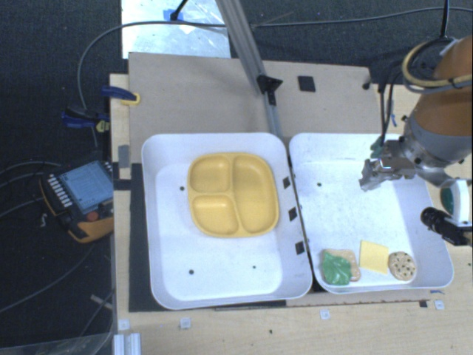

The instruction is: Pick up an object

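Note:
Three small food items lie along the front edge of the right bin (347, 205): a toast piece with green topping (339, 266), a yellow cheese slice (374, 257) and a round speckled cookie (402, 266). My gripper (375, 174) hangs over the right bin's back right part, well behind those items, with nothing seen between its fingers. The grey arm with its orange band comes in from the right edge.
A yellow three-compartment plate (233, 194) sits in the left bin (170, 272). A metal pole (244, 35) slants down from the top to the bins' back edge. Cables, clamps and a handheld device (81, 198) lie left of the bench.

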Robot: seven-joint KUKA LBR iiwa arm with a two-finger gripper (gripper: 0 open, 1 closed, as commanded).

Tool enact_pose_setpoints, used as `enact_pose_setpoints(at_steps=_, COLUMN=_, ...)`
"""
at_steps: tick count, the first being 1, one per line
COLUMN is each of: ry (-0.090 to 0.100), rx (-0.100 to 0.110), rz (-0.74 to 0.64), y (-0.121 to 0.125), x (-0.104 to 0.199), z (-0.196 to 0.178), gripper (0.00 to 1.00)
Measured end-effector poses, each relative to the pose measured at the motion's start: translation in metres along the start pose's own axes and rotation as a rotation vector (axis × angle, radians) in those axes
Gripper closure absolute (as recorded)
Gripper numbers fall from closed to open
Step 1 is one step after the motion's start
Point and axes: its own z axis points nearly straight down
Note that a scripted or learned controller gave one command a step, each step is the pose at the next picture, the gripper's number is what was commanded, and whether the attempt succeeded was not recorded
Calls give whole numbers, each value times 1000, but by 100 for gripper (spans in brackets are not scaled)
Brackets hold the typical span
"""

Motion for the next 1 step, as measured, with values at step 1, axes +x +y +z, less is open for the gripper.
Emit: enact_pose_setpoints(at_steps=1, ry=1, rx=0, rz=-1, y=-5, x=51, z=16, gripper=100)
